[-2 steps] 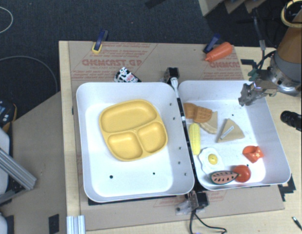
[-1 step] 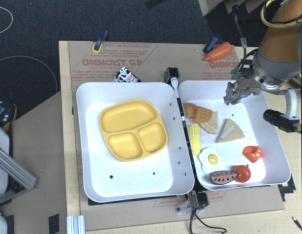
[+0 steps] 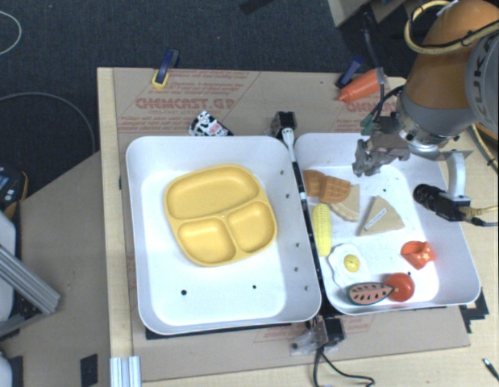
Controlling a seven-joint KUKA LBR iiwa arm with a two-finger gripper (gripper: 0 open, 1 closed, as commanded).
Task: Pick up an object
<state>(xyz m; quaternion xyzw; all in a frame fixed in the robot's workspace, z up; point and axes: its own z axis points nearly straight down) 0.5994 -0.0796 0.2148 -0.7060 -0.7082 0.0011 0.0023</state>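
Note:
My gripper hangs over the far part of the right bin, just right of and above a brown toy waffle. Nothing shows held in it. The right bin also holds a pale bread slice, a yellow corn cob, a tan cheese wedge, a fried egg, a watermelon slice, a red tomato and a red pepper. The left bin carries a yellow divided plate.
Behind the bins on the bench lie an orange carrot-like toy, a black-and-white item, a blue and yellow clamp and a black clip. The arm's orange band rises at the far right.

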